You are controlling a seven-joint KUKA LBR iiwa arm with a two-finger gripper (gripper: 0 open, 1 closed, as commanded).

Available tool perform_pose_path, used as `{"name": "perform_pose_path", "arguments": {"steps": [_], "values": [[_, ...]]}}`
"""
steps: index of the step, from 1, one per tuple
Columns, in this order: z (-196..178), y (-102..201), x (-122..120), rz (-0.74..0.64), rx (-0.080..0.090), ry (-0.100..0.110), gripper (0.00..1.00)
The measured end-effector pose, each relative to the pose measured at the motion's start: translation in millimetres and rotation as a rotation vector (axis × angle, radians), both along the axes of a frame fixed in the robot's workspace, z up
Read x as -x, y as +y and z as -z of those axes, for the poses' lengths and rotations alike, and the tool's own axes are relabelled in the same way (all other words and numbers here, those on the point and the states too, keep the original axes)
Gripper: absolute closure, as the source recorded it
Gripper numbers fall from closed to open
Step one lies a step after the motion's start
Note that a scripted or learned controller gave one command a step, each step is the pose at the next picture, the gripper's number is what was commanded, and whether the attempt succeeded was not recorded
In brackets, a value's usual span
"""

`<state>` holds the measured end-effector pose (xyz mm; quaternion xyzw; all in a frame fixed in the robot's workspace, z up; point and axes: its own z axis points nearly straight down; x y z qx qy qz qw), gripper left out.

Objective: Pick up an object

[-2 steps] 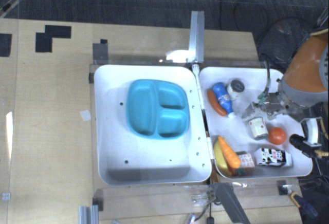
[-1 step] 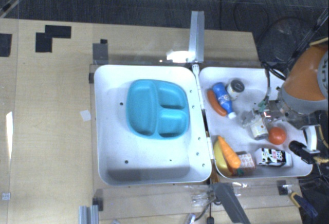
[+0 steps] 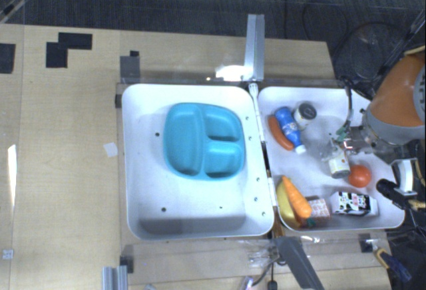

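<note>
The right bin [image 3: 319,99] holds the loose objects. A blue bottle [image 3: 288,124] lies beside a red sausage [image 3: 280,134] at its far left, with a small dark-topped jar [image 3: 306,112] just behind them. My gripper [image 3: 345,144] hangs low over the bin's right half, reaching in from the right. Directly in front of it stands a small pale cup [image 3: 338,165], and a red-orange ball [image 3: 359,176] lies to that cup's right. Whether the gripper touches anything is hidden by the wrist.
A yellow banana [image 3: 286,197] and an orange carrot [image 3: 297,199] lie at the right bin's front left, by a small brown packet [image 3: 318,209] and a black-and-white box [image 3: 353,203]. The left bin [image 3: 143,169] carries a blue divided plate [image 3: 203,140]. A metal post [image 3: 255,49] rises behind the bins.
</note>
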<state>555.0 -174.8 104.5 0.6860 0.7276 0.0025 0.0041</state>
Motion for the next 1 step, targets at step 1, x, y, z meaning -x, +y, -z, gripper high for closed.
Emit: {"name": "perform_pose_path", "arguments": {"steps": [1], "values": [[-120.1, 25.9, -13.9, -0.017, 0.000, 0.002, 1.00]]}}
